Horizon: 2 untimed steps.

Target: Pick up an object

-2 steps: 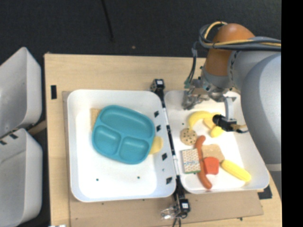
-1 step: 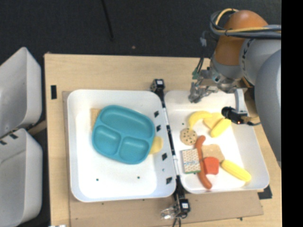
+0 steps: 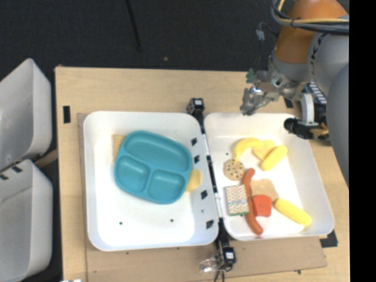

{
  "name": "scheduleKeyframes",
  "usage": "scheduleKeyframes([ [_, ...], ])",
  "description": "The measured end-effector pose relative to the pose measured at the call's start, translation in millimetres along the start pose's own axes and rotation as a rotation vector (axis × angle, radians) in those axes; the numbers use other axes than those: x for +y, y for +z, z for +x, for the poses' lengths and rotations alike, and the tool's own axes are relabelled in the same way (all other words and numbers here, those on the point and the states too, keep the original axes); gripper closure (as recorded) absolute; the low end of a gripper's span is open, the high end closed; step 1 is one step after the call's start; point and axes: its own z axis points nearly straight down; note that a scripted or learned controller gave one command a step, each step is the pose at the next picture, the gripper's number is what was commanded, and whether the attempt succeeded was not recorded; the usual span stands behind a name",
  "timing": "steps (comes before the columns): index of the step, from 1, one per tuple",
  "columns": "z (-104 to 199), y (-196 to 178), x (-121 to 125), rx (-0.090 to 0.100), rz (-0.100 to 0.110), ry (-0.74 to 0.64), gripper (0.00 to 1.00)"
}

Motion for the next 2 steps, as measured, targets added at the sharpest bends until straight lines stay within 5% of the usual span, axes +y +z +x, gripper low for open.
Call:
scheduleKeyframes([
  [1, -1, -26, 1, 0.001, 0.003, -0.001, 1.00],
  [2, 28, -35, -32, 0.001, 0.005, -0.003, 1.00],
])
